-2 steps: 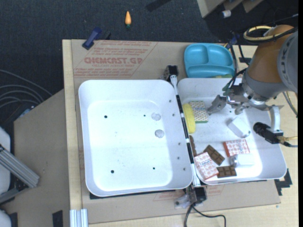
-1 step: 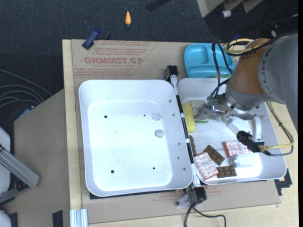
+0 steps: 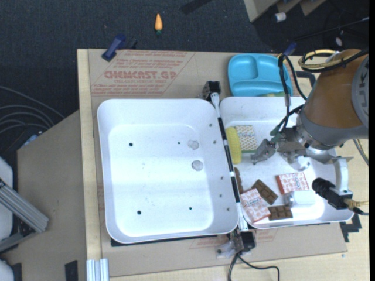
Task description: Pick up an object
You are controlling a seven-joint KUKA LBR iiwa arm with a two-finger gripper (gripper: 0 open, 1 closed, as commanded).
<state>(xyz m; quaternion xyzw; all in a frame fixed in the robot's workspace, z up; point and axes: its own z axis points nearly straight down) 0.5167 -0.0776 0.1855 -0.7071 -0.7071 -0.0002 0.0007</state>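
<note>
From above, the bench carries two white bins. The left bin (image 3: 158, 168) looks bare apart from a few dark specks and two small round marks on its floor. The right bin (image 3: 258, 107) holds all the pickable clutter: a yellow sponge (image 3: 234, 144) lying against its left wall, a pale patterned card (image 3: 246, 137) just beside it, and lower down a red-and-white packet (image 3: 252, 202), two brown bars (image 3: 264, 191) and (image 3: 279, 212), and another red-and-white packet (image 3: 292, 182) near a small white block (image 3: 304, 198).

The arm reaches in from the right, and its gripper (image 3: 265, 151) hangs over the middle of the right bin, near the sponge and card. It appears to be released, fingers spread, with nothing between them.

My guess is that the sponge is the kindest target: light, soft, with enough thickness to squeeze across its narrow width. The flat packets and card look thin and slick, lying flush on the floor, so fingers may slide over them. A blue tray (image 3: 255, 74) sits behind the bins.
</note>
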